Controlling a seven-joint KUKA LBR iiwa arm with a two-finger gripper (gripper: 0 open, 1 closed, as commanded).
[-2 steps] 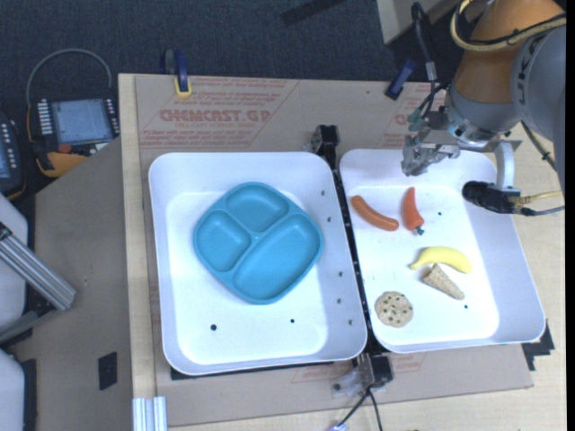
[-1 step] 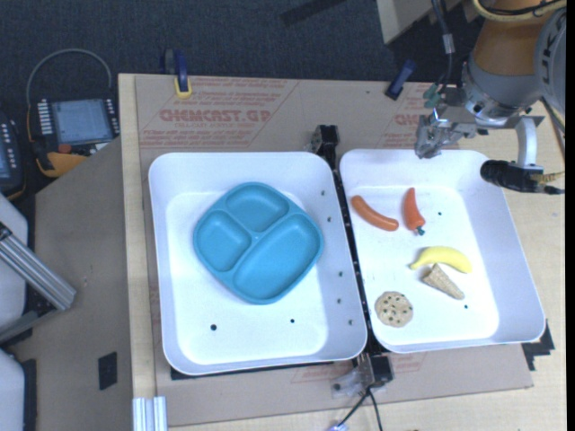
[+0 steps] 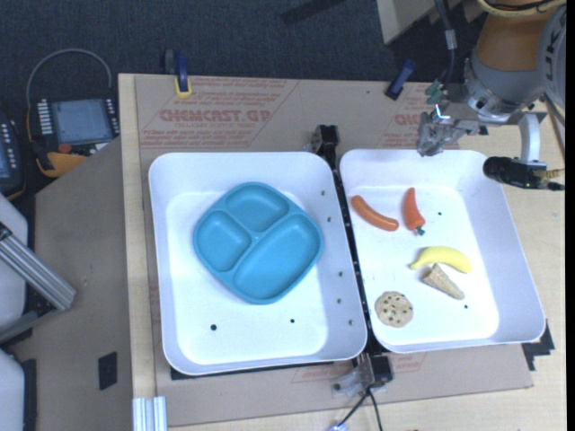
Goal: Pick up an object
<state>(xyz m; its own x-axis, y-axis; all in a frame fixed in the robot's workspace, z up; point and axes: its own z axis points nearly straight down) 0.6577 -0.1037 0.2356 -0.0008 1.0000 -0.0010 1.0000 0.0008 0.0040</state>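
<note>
The gripper (image 3: 434, 142) hangs over the far rim of the right white bin (image 3: 517, 241), its fingers too small to judge, presumably staged above the orange carrot (image 3: 412, 209) and red sausage (image 3: 374, 214) lying loose below for picking.

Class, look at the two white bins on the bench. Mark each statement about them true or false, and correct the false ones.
1. The blue plate lies in the left bin. True.
2. The cookie sits on the blue plate. False: it lies in the right bin.
3. The banana lies beside a wedge of bread. True.
4. The tool holds the sausage. False: the tool is at the right bin's far edge, and the sausage lies on the bin floor.
</note>
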